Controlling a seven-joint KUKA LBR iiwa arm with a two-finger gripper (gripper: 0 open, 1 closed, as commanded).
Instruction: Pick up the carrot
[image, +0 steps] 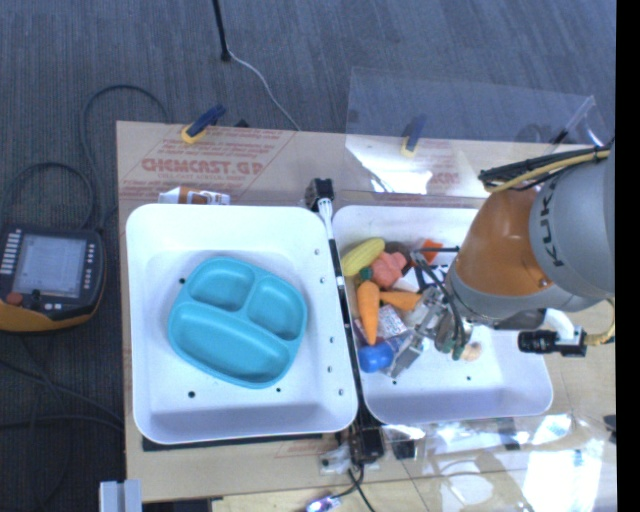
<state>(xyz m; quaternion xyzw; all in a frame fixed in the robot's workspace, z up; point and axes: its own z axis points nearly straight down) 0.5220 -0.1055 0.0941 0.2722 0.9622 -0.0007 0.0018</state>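
Metal two-finger gripper (418, 345) low over the right white bin (500, 400), fingers slightly parted, nothing between them. Just left, along that bin's left edge: orange plastic carrot (368, 308), tip pointing down toward a blue round toy (374, 357). Above, near the top-left corner, yellow corn cob (361, 254). In the left white bin (150, 400), centred: turquoise divided plate (238, 318).

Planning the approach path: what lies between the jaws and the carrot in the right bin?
In the camera view, a small white-and-red packet-like item lies between the gripper and the carrot; a blue item sits just below it.
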